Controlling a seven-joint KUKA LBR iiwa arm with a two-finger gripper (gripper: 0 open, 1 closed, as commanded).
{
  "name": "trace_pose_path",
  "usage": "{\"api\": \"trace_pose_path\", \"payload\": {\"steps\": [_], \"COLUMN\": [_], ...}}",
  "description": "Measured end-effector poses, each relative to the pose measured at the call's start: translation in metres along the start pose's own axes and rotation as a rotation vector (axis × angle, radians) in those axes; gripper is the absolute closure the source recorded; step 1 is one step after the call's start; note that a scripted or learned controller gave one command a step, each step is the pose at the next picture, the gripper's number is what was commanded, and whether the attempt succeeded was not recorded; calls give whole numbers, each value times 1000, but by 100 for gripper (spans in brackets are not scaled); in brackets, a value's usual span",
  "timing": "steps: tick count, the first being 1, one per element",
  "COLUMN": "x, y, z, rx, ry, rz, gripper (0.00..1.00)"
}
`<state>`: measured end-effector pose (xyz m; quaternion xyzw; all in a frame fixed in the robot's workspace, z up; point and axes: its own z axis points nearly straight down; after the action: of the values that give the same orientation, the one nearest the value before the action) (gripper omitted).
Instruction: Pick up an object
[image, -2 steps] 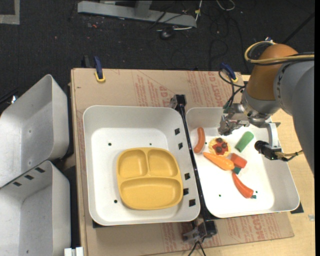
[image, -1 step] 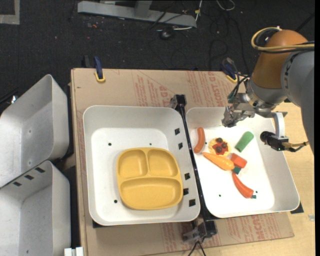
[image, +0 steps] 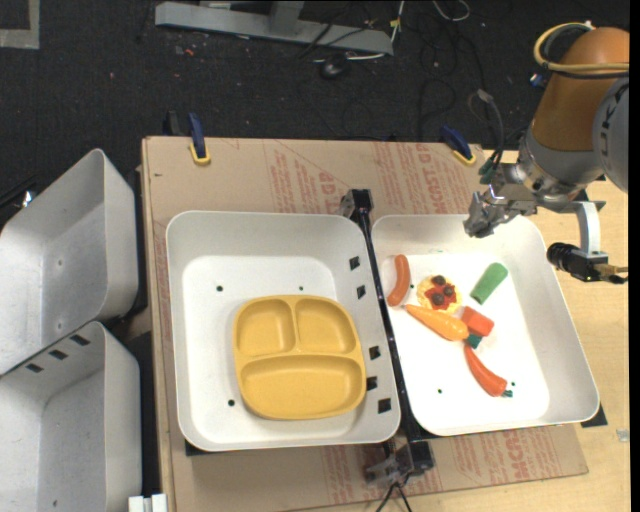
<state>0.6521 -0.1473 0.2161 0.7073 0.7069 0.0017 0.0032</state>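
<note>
The right bin (image: 560, 330) holds several toy foods: a sausage (image: 400, 279), a small pizza slice (image: 439, 292), a green cylinder (image: 489, 283), an orange carrot (image: 436, 322), a small red piece (image: 477, 322) and a red-orange pepper (image: 485, 371). My gripper (image: 483, 218) hangs above the bin's far edge, up and to the right of the pizza slice, apart from all the food. Nothing shows between its fingers.
A yellow divided tray (image: 298, 356) lies in the left bin (image: 200, 330). A black divider (image: 372, 290) runs between the bins. Two white containers (image: 60, 300) stand off the bench's left side. Clamps (image: 199, 140) hold the board's far edge.
</note>
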Motion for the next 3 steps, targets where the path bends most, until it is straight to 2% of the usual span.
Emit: {"api": "trace_pose_path", "payload": {"steps": [1,3], "x": [0,121], "y": [1,4], "z": [-11,-6], "rx": [4,8], "ry": [2,4], "rz": [-2,-8], "gripper": [100,100]}}
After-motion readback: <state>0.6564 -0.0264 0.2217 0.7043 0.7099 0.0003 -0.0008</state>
